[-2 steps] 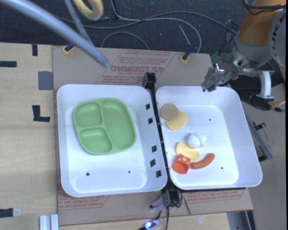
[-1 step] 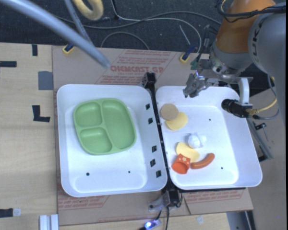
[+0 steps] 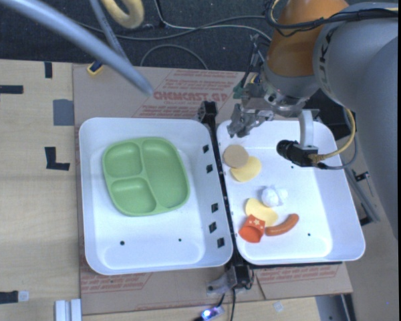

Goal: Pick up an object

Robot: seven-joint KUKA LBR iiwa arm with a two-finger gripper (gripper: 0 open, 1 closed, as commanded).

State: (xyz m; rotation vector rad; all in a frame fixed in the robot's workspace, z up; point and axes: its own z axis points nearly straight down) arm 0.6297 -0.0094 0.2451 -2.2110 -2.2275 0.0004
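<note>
The right bin point(image 3: 321, 243) holds a tan round disc point(image 3: 236, 155) overlapping a yellow piece point(image 3: 248, 170) near its far left corner. Closer to me lie a small white object point(image 3: 273, 196), a second yellow piece point(image 3: 260, 210), a red cup point(image 3: 252, 231) and a reddish sausage point(image 3: 283, 225). My gripper point(image 3: 243, 124) hangs over the far left corner of this bin, just beyond the tan disc and apart from it. I see nothing held in it.
A green three-compartment tray point(image 3: 146, 176) lies in the left bin point(image 3: 147, 253). A black divider point(image 3: 214, 179) runs between the bins. The grey arm with its orange band point(image 3: 306, 19) fills the upper right. A black cable fitting point(image 3: 295, 152) hangs over the right bin.
</note>
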